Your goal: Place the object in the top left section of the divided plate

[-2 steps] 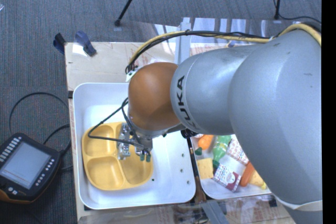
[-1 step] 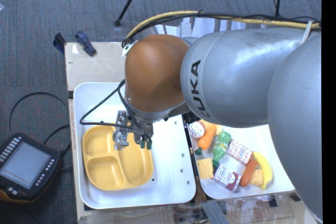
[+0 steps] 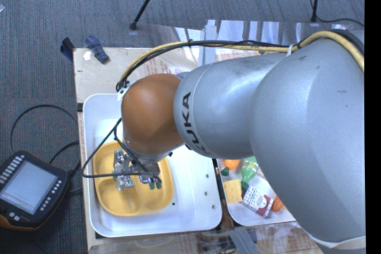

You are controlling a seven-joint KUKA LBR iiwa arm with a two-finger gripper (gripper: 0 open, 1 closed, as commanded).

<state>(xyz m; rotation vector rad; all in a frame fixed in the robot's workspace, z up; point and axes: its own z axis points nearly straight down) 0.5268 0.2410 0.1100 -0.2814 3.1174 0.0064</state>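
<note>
The grey arm reaches in from the right and covers much of the bench, its orange band bulging over the left bin. Below the band the gripper hangs over the yellow divided plate, which lies in the lower left part of that bin. The plate is a rounded rectangle with low ridges splitting it into sections; its long axis runs roughly from the upper left toward the lower right, and the wrist hides its upper part. The gripper's metal body sits above the middle of the plate, with two dark green-tipped fingertips showing just to the right of it. Whether the jaws are wide or narrow cannot be told from this slanted view, and no item can be made out between them. The object to be placed cannot be picked out with certainty; what lies in the plate's top left section cannot be told, since the wrist hides it. In the right bin, beside the arm, lies a small cluster of things: an orange piece, a green piece, a yellow block and a red-and-white packet. A black cable loops past the plate's left edge. A handheld screen unit rests on the floor at the left.
</note>
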